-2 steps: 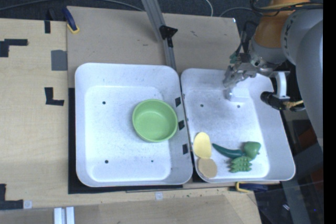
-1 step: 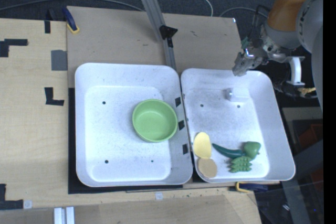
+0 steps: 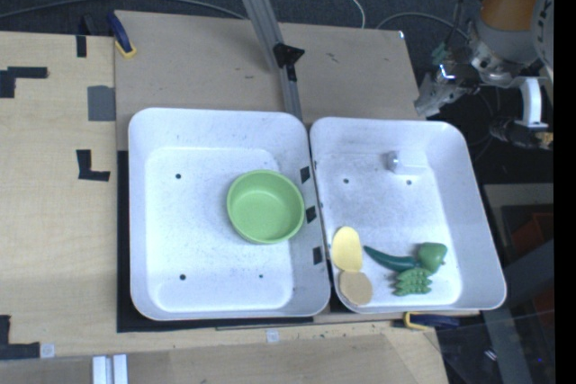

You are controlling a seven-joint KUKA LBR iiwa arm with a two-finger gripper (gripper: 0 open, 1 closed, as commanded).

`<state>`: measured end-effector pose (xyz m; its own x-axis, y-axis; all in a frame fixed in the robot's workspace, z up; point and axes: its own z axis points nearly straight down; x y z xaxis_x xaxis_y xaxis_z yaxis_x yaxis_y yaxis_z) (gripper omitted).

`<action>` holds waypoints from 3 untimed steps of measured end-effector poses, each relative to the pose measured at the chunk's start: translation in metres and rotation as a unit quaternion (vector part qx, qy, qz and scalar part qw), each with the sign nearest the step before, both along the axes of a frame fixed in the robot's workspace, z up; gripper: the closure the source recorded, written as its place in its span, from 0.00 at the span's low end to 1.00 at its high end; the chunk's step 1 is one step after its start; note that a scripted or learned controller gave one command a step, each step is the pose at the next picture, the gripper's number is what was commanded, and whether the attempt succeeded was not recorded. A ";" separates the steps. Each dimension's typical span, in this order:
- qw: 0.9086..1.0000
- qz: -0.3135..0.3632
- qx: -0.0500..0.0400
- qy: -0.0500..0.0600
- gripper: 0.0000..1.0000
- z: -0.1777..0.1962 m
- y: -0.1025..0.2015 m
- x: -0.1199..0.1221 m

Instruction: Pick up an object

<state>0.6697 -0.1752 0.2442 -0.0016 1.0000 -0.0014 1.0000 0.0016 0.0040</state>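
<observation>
My gripper (image 3: 436, 91) hangs outside the right bin's (image 3: 450, 138) far corner; its grasp state I cannot tell. The toy vegetables (image 3: 409, 267) lie well below it, clustered. I should descend on one edge piece, avoiding neighbours.

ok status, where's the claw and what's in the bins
Claw up beyond the right bin's far corner, holding nothing seen. Green bowl in left bin. Toy food cluster at right bin's near edge. Nothing blocking.
</observation>
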 end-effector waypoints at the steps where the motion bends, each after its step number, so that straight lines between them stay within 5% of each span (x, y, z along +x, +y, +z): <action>1: 1.000 0.000 0.000 -0.001 1.00 0.054 0.001 0.001; 3: 1.000 0.002 0.001 0.004 1.00 0.023 0.107 -0.025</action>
<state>0.6448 -0.0683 0.2675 -0.0054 1.0000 0.0013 1.0000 0.0054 -0.0042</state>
